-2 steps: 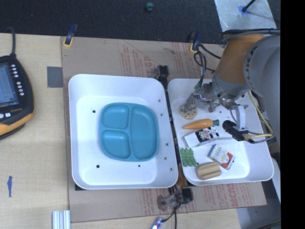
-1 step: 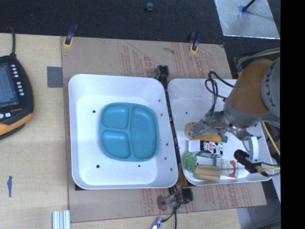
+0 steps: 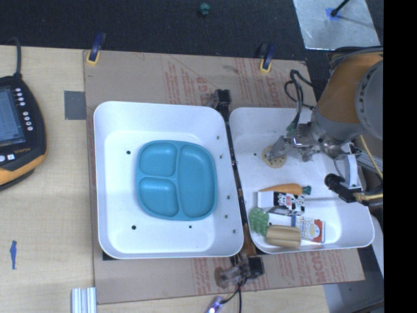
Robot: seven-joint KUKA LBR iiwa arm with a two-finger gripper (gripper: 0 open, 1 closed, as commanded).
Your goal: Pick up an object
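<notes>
Gripper [image 3: 281, 150] sits low in right bin [image 3: 251, 126], on a tan round object [image 3: 274, 157] at its 10 o'clock (grip state: cannot tell); carrot [image 3: 287, 189] and cartons [image 3: 288, 203] at 6

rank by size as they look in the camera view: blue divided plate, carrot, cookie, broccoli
1. blue divided plate, by far the largest
2. carrot, long and thin
3. broccoli and cookie look about alike; too close to rank
</notes>
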